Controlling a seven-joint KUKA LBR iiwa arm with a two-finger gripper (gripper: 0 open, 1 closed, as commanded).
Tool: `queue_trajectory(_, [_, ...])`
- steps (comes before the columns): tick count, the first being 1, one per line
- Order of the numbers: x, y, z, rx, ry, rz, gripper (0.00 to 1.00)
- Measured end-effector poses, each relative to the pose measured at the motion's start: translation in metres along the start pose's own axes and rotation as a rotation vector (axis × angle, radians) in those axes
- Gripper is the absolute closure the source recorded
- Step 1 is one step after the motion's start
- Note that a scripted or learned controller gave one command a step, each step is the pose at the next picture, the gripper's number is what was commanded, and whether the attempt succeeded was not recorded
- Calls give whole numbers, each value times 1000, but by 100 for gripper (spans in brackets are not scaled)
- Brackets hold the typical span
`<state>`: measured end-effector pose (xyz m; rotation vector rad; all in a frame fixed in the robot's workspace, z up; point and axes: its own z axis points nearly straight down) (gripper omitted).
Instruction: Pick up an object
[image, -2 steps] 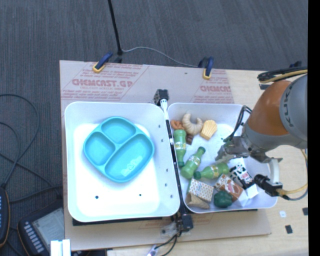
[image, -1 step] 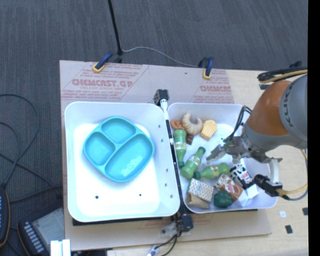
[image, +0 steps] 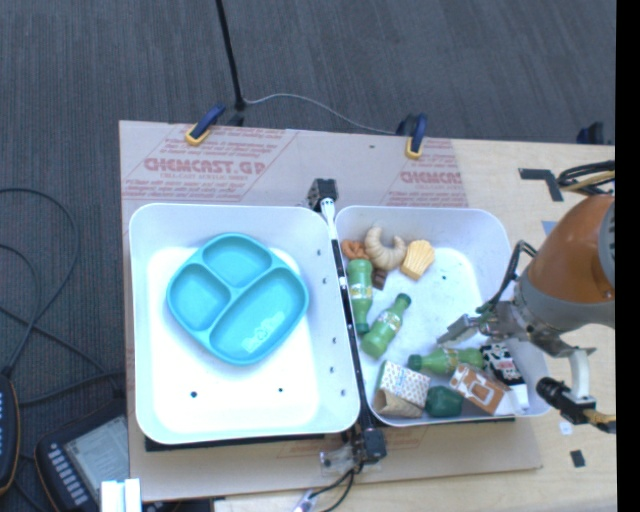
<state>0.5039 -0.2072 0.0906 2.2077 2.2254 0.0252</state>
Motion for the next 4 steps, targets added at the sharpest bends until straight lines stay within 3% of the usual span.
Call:
queue_trajectory(1, [45, 75, 3, 3, -10, 7, 0])
queue_trajectory(2, [49, 29, 1, 1, -12, 8, 0])
queue_trajectory(3, [51, 30, -9, 2, -8, 7, 100])
queue_trajectory(4, [176, 34, -161, 14, -6, 5, 100])
